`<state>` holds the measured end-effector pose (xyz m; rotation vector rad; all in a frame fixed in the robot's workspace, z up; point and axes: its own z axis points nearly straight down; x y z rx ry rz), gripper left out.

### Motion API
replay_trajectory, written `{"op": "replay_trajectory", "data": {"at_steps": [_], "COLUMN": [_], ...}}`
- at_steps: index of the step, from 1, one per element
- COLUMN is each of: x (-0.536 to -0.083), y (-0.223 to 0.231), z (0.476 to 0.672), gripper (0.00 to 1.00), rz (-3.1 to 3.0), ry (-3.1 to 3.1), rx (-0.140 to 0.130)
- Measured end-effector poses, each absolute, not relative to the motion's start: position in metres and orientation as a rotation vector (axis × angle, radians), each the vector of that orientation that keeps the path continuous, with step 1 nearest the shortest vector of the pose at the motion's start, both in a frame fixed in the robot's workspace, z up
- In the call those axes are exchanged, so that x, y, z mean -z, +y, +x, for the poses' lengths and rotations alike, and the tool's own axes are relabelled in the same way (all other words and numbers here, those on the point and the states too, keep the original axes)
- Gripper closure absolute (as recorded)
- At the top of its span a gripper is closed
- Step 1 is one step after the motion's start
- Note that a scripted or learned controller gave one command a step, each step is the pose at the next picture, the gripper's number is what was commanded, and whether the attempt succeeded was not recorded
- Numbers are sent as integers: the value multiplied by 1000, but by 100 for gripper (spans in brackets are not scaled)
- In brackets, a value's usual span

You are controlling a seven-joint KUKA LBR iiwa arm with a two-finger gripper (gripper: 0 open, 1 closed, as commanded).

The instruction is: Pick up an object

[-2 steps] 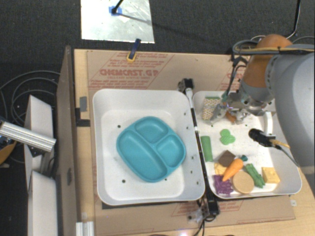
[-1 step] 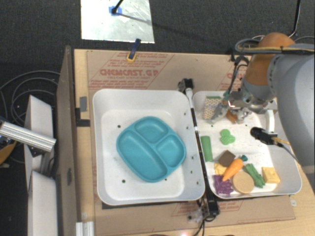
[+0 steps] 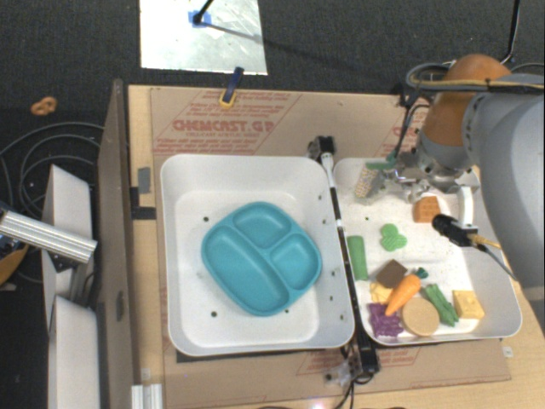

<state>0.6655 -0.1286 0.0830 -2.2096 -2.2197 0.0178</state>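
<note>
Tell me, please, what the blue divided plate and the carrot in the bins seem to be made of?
The blue divided plate looks like moulded plastic with a smooth matte finish: one even teal colour, rounded edges and compartments formed in one piece. The carrot appears to be a toy, probably plastic or rubber: uniform bright orange and a simple shape. The view is too coarse to say which.

A teal divided tray (image 3: pixel 261 257) is lying inside the left white bin (image 3: pixel 183 228), tilted at an angle. Beyond that bin, cardboard (image 3: pixel 223 126) is covering the tabletop, with a blue-and-yellow clip (image 3: pixel 231 89) at its far edge. Farther back, a shiny sheet (image 3: pixel 202 25) is resting on dark carpet (image 3: pixel 68 32).
</note>
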Motion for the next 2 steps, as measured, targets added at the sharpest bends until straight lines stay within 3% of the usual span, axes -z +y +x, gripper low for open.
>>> {"op": "replay_trajectory", "data": {"at_steps": [1, 2], "x": [-84, -84], "y": [-113, -124], "z": [608, 587], "gripper": [0, 0], "rz": [-2219, -2221], "ry": [-2219, -2221], "rx": [-3, -2]}}
